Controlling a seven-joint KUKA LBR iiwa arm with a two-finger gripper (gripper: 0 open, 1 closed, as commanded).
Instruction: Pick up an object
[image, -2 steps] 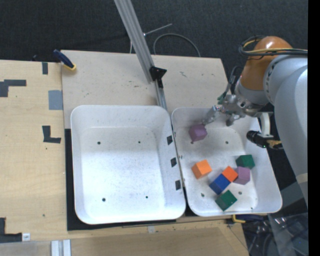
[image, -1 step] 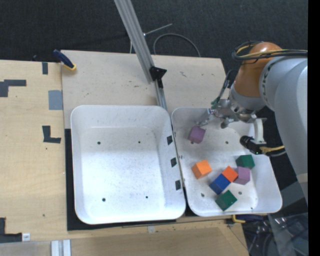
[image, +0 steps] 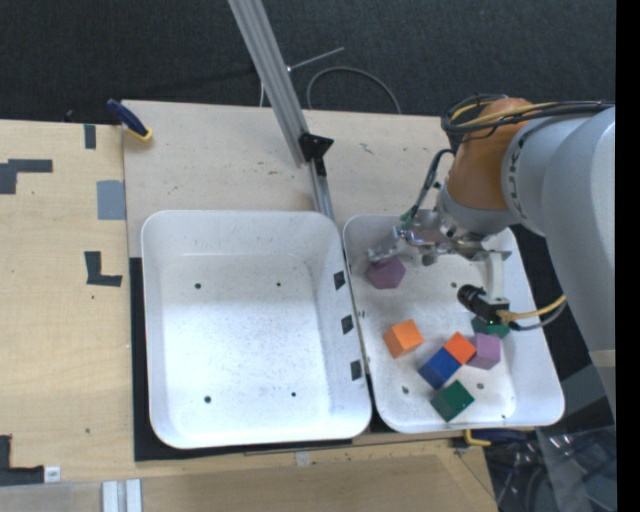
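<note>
My gripper (image: 405, 248) hangs over the far left part of the right bin (image: 530, 395), below the arm's orange band. A purple cube (image: 386, 273) lies right under it, slightly toward the front; I cannot make out whether they touch. Nearer the bin's front lie an orange cube (image: 404, 337), a blue cube (image: 438, 367), a small orange block (image: 460, 347), a pale purple block (image: 486, 351), a green cube (image: 452, 400) and a dark green piece (image: 491, 326).
The left bin (image: 160, 300) stands beside the right one, and their rims meet near the gripper. A slanted metal rail (image: 285, 95) runs down to the bins' far edge. The grey arm covers the right bin's far right corner.
</note>
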